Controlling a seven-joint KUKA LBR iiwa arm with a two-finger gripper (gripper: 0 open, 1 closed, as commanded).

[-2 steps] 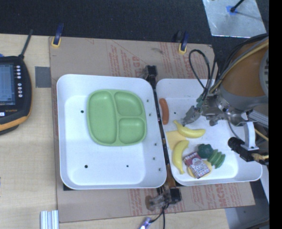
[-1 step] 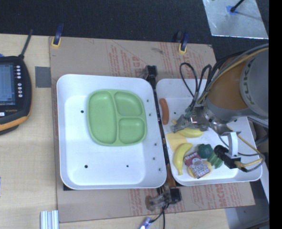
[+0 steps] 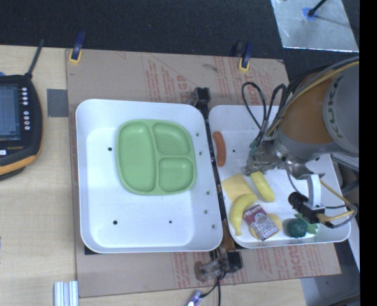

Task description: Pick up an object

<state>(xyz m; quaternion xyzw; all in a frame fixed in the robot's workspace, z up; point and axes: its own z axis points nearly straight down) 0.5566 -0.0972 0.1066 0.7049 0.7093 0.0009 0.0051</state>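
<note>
- gripper (image 3: pixel 259 164) is low in the right bin (image 3: pixel 236 118), at the top end of the small banana (image 3: pixel 263 187); arm (image 3: pixel 316 116) covers much of the bin's right side
- can't tell whether the fingers are apart or together; wrist and cables hide them; nothing visibly held between them
- candidates all in the right bin: small banana just below the gripper, yellow block (image 3: pixel 235 185) touching it on the left, larger banana (image 3: pixel 240 209) below that, red-and-white packet (image 3: pixel 261 223), dark green round thing (image 3: pixel 297 227), sausage (image 3: pixel 219 148) up by the bin's left wall
- risk 1: bananas and block are packed tight; closing here may catch two items or just shove them apart
- risk 2: curved banana skin; an end-on pinch likely slips out on lift
- risk 3: loose cables could snag on descent
- left bin (image 3: pixel 99 171) has just the green divided plate (image 3: pixel 156 157); well apart, no interference
</note>
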